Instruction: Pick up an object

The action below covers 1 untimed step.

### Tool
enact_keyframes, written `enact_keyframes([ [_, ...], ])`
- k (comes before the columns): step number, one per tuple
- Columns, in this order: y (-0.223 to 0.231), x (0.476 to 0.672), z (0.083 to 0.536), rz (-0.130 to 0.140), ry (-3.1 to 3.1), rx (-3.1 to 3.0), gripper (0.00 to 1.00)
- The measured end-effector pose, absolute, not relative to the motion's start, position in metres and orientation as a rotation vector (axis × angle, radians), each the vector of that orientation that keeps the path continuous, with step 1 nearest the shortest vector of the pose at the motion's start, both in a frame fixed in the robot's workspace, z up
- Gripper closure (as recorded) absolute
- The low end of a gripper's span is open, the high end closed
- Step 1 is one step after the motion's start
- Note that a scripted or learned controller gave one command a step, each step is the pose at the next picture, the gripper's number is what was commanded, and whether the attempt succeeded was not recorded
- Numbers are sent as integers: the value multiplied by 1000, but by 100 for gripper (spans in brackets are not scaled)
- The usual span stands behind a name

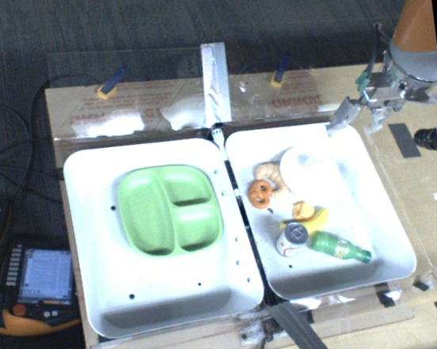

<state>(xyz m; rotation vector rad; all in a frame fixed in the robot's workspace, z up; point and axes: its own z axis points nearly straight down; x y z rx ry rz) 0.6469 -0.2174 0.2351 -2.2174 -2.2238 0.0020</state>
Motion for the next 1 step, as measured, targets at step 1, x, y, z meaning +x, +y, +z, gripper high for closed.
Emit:
enact_keyframes([
  [1, -201, 598, 163, 6, -2162, -2279, 0],
])
